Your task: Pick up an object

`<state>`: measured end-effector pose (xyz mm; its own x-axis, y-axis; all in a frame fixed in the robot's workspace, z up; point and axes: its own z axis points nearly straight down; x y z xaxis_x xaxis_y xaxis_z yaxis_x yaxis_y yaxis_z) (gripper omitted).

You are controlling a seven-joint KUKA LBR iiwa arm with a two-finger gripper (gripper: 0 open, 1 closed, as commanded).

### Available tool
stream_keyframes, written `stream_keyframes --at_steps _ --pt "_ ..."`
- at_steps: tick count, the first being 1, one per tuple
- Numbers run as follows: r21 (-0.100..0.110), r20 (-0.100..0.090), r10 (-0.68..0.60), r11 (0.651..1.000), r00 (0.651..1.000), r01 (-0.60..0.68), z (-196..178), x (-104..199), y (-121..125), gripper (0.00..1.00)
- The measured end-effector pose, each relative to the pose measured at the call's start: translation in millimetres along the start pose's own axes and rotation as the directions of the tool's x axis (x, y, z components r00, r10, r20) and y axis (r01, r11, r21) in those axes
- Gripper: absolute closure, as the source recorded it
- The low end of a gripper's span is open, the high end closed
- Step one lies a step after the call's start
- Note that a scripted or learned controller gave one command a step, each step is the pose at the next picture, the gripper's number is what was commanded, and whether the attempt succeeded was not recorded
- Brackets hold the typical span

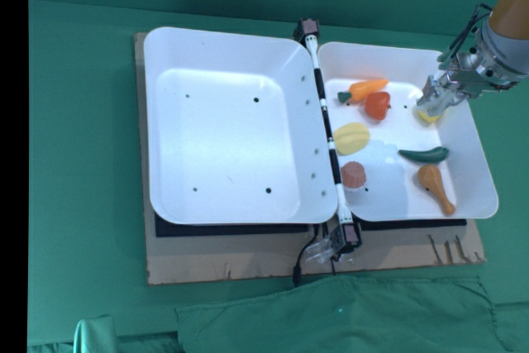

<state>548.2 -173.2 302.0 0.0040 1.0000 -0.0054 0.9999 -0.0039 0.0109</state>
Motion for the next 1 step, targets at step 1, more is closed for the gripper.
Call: stream_keyframes --at_steps 1 --pt "0.0 0.0 -0.001 1.0 1.0 0.001 -48.6 -8.8 0.4 1.0"
